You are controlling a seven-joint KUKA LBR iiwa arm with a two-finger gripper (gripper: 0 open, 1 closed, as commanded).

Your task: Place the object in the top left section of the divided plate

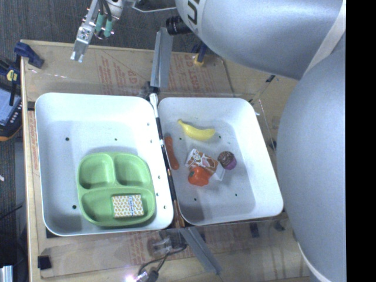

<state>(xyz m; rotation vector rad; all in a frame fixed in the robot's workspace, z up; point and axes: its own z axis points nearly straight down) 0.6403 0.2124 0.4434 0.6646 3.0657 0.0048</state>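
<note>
While my arm (276, 22) looms over the right bin (261, 157), the green divided plate (94, 207) lies in the left bin (59, 122), a patterned packet (128, 205) in its bottom section. It looks light, flat and soft; I judge pinching its edges best. Whether my claw (88, 31), high above the bench, is spread, I cannot tell.
</note>
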